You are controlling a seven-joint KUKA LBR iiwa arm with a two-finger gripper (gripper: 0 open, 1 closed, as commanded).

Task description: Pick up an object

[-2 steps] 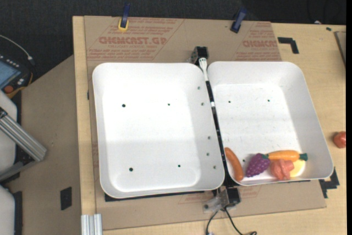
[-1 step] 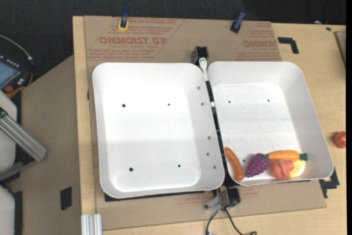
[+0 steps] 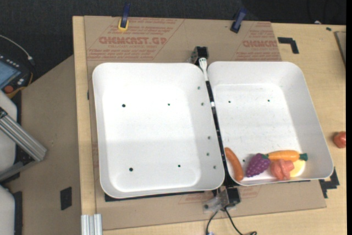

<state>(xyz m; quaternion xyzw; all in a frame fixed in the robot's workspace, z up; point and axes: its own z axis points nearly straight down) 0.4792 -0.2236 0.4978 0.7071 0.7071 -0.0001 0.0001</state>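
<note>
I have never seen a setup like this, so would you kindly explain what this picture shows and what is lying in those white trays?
This is a robot workbench, seen by one fixed camera looking down at a slant. Two shallow white bins sit side by side on a brown board. The task is to pick up an object from them. All the toys lie along the near edge of the right bin: an orange sausage-like piece, a purple bunch of grapes, a carrot, a red piece and something yellow beneath them. The left bin is next to it. A small red thing lies outside the bins, at the right.
</note>
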